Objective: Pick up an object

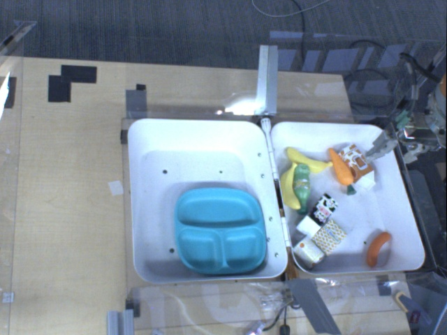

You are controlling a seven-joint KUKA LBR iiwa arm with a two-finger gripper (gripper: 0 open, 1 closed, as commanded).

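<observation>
The right bin [408, 218] holds several small objects. A yellow banana [307, 161] lies at its upper left, with a green item [301, 181] on a second yellow piece below it. An orange carrot [341, 169] lies beside a small orange-and-white box [357, 160]. Further down are a black-and-white spotted item [323, 209], a patterned box [328, 236], a white cup [308, 250] and an orange sausage shape [378, 248]. My gripper [376, 150] reaches in from the right rim, its tip right next to the orange-and-white box.
The left bin [150, 187] holds a blue divided tray [220, 230] near its front. A metal post [268, 82] stands behind the seam between the bins. Cables and the arm's base crowd the upper right.
</observation>
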